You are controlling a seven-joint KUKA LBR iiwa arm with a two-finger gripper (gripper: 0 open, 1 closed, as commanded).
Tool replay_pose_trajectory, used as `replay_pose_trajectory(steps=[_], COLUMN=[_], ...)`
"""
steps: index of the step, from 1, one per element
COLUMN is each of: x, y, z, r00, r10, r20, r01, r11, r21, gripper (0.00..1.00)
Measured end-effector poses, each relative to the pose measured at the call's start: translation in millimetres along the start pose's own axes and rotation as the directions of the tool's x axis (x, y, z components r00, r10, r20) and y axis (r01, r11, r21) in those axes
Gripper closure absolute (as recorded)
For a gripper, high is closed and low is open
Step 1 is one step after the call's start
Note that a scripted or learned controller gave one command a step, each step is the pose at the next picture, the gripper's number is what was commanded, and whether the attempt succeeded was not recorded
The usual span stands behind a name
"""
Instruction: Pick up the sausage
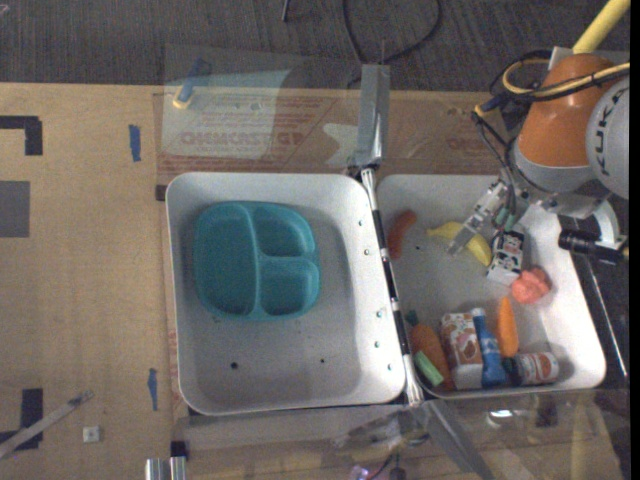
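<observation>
Two bins (190, 298): teal plate (257, 260) left; sausage (400, 233) right

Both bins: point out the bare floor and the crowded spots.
Left bin: bare floor below and right of the teal plate. Right bin: bare middle between the sausage, the banana and the heap around the carrot.

Banana (470, 241) partly behind gripper (478, 230)

A robotics lab: a taped cardboard worktop (90, 298) carries two white bins (190, 368), toy food (470, 343), cables (390, 8) on grey carpet.
</observation>
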State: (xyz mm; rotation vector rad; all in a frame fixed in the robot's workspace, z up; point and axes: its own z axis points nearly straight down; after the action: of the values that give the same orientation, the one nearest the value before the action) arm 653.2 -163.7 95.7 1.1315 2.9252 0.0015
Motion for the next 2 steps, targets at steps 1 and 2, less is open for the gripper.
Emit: replay_pose_trajectory(steps=[1,2], x=[24.9,-16.1], y=[-87.4,-25.0], z=[-10.3,-12.2], r00=[0.991,0.991], r10=[-0.135,0.134], r20=[-0.003,0.002], r01=[0.135,-0.134], r11=[0.991,0.991], r21=[-0.004,-0.001], gripper=[0.00,0.00])
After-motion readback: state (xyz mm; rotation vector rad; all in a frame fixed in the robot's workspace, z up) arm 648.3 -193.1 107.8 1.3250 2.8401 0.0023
